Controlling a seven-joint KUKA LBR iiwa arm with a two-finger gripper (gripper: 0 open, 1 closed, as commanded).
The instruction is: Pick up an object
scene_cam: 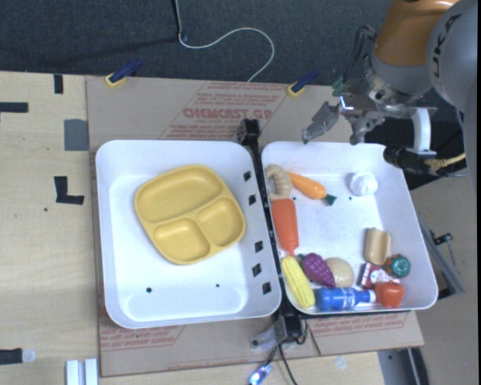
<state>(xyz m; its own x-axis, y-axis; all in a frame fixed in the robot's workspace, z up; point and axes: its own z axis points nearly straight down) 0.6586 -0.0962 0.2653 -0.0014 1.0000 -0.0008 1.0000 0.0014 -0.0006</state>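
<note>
**Gripper poised at the far rim, toys lying toward six o'clock**

Nearest the camera, along the front wall of the right-hand shallow white plastic bin (417,239), sits a crowded row: a yellow toy corn cob (297,281), a purple grape bunch (316,269), a blue bottle lying on its side (343,298) and a red toy pepper (390,293). Farther back, a long orange toy carrot-like stick (286,224) lies with its axis running twelve to six, and a smaller orange carrot with a green tip (310,187) points toward four o'clock.

Above the bin's far rim hangs the grey two-finger gripper (337,128), its fingers spread wide and empty. From it, the small carrot lies at about seven o'clock and is the closest pick; a white knob-like piece (362,184) sits at five.

A yellow divided plate (191,212) rests in the left bin (116,239).
</note>
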